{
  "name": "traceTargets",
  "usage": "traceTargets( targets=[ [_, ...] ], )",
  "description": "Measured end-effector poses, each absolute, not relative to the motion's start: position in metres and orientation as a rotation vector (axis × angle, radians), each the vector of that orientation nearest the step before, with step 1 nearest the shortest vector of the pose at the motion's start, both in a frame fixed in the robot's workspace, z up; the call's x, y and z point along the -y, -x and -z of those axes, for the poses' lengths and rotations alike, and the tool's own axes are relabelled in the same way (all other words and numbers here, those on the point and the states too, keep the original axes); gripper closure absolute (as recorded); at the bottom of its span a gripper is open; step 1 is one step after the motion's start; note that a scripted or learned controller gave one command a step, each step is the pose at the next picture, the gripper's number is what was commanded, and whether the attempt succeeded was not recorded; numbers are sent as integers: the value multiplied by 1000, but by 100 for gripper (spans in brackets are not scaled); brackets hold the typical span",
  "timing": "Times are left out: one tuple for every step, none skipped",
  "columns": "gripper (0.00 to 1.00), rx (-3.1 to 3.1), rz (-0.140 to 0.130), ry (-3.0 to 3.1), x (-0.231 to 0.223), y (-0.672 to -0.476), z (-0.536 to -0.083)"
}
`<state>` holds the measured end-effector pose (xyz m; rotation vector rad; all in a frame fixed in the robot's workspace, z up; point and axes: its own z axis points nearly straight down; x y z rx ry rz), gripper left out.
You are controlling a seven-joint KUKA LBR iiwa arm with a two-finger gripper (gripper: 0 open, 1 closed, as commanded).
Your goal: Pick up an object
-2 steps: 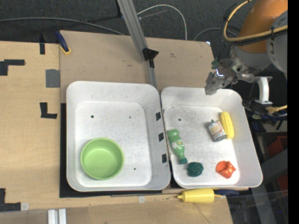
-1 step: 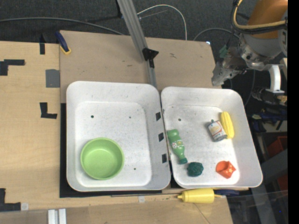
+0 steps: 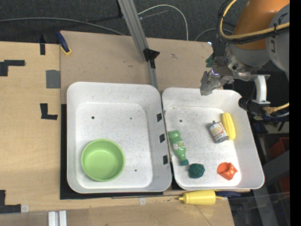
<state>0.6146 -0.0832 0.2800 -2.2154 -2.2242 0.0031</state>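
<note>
My gripper (image 3: 209,85) hangs over the far rim of the right bin (image 3: 244,173), with nothing visible between its fingers. In that bin lie a green bottle (image 3: 178,147), a dark green broccoli piece (image 3: 196,170), a red block (image 3: 226,170), a small can (image 3: 217,132) and a yellow corn cob (image 3: 228,125) touching the can. All of them are nearer the camera than the gripper. A green bowl (image 3: 102,159) sits in the near left corner of the left bin (image 3: 75,126).
A yellow mustard bottle (image 3: 199,197) lies on the bench just outside the right bin's near rim. A grey metal pole (image 3: 136,27) slants up from the gap between the bins. Cables loop behind the arm at the top right.
</note>
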Motion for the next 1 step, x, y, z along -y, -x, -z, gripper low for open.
traceTargets(
  targets=[
    [100,2224,-3,2214,38,-592,-266]
  ],
)
